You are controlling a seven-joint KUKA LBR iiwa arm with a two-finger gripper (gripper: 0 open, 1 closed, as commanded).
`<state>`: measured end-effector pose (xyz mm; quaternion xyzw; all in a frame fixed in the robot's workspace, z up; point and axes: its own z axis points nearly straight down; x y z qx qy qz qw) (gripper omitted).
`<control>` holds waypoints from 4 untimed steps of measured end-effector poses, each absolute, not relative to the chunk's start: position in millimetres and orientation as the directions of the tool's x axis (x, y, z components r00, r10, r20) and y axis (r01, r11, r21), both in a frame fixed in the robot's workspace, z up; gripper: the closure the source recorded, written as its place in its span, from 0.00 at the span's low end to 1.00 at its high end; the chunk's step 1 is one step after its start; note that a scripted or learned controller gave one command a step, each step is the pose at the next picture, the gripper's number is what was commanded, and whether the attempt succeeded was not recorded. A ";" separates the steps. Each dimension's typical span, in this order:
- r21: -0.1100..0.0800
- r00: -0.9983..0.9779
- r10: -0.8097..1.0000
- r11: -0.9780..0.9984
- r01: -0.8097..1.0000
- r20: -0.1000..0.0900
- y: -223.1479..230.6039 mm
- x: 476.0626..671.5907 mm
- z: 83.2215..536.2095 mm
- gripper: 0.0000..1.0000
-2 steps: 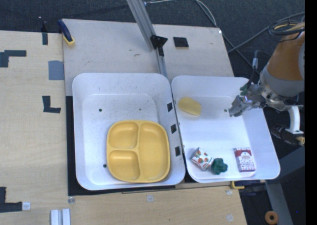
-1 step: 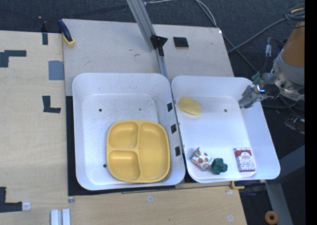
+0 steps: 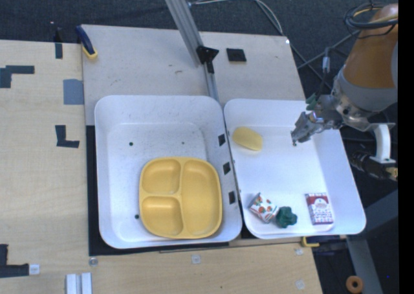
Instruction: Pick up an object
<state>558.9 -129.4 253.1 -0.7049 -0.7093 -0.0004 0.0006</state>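
The right bin point(image 3: 336, 157) holds a pale yellow rounded object point(image 3: 248, 138) near its back left. A small white packet with red and green print point(image 3: 262, 208) lies by the front edge, touching a dark green lump point(image 3: 286, 217). A red and white carton point(image 3: 318, 208) rests flat at the front right. My gripper point(image 3: 301, 132) hangs over the bin's back right part, to the right of the yellow object and apart from it. Nothing shows between its fingers.
The left bin point(image 3: 116, 124) carries a yellow divided plate point(image 3: 180, 197) in its front half. A slanted metal pole point(image 3: 184, 17) runs down to the gap between the bins. The grey arm with its orange band point(image 3: 372, 53) enters from the right.
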 end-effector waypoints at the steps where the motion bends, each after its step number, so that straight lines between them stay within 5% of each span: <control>1: -0.003 -0.005 1.000 0.005 1.000 0.000 -74.7 543.1 246.5 1.00; 4: -0.004 -0.006 1.000 0.006 1.000 0.000 66.8 527.0 224.0 1.00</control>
